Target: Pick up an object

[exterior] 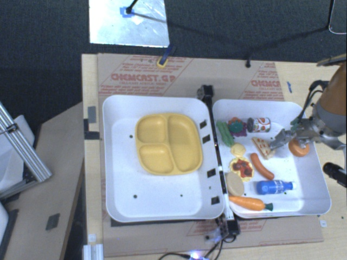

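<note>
We see the gripper low over the right bin, but we cannot tell how it is set. Its tip sits just beside the pizza slice and an orange round piece; the yellow 3-part plate lies in the left bin.

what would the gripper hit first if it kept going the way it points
Probably the pizza slice. The gripper points left across the right bin, and the slice lies just beyond its tip. Its height above the bin is unclear, so it might pass over.

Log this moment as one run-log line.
arm: over right bin | gripper: near pizza slice and orange piece | grasp: none seen | yellow tray: left bin
</note>
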